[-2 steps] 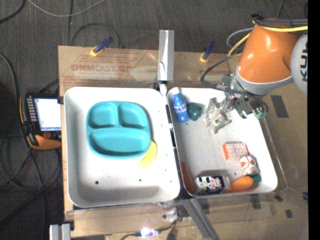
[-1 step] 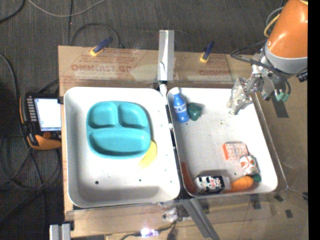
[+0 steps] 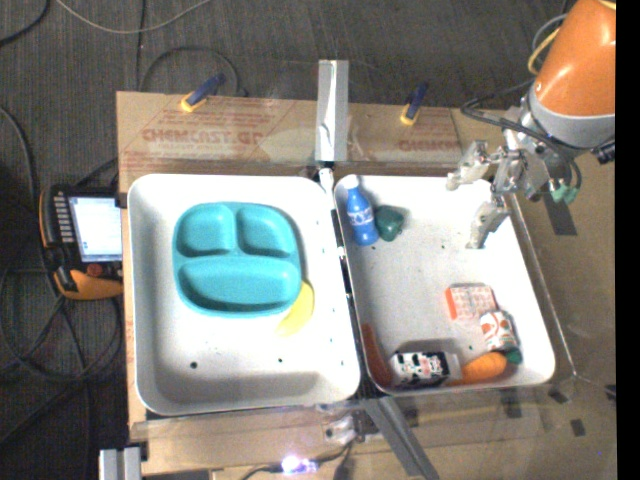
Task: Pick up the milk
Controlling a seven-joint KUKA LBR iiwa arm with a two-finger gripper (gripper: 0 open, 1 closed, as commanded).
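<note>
Camera view, fixed above the table, looking down at a slant. Two white bins sit side by side. The left bin (image 3: 150,268) carries a teal divided plate (image 3: 238,258) with a banana (image 3: 298,311) tucked against its 4 o'clock edge.

Right bin (image 3: 530,268) contents: a blue bottle (image 3: 359,215) and a dark green lump (image 3: 389,222) at the bin's 10 o'clock corner; a red-and-white packet (image 3: 470,301) toward 4 o'clock; below it a small red-and-white item (image 3: 497,328) and a carrot (image 3: 484,368). The milk (image 3: 420,368), a small dark carton with a white patterned face, lies along the bin's 6 o'clock wall, just beside the carrot's tip, with a thin orange-brown strip (image 3: 371,353) near its other end. Its long axis looks to run roughly 9-to-3 across the view, though the carton is small and this is a judgement.

The gripper (image 3: 487,203) hangs over the bin's 1 o'clock corner, below the arm's orange band. Its fingers (image 3: 484,223) look spread apart with nothing between them, one prong pointing down into the bin.

Key relation: the milk lies toward 7 o'clock from the gripper, well apart, nearly the full depth of the bin away. The packet sits close to that line of travel. A grasp across the carton's short side would likely suit, minding the wall and the carrot.
</note>
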